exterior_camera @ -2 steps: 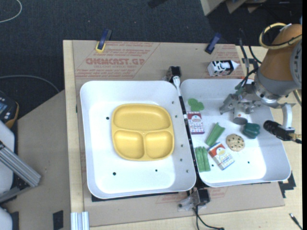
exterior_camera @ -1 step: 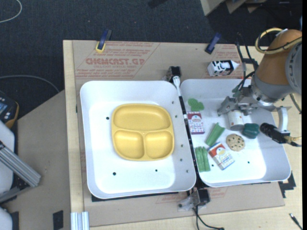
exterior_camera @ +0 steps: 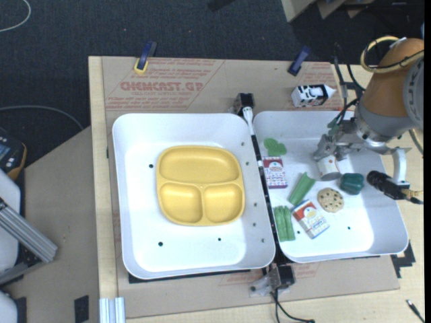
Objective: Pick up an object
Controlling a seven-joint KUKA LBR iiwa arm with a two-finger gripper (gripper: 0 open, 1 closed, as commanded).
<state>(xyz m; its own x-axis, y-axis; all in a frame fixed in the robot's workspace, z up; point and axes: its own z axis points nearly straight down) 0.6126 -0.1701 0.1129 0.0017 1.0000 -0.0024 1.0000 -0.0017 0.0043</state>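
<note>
In the right bin (exterior_camera: 387, 237), the gripper (exterior_camera: 329, 155) hangs low over a small pale cylinder (exterior_camera: 328, 167) that seems to sit between its fingers, though whether they clamp it I cannot tell, with a dark green piece (exterior_camera: 351, 182) just beside and a cookie (exterior_camera: 330, 199) nearby.
</note>
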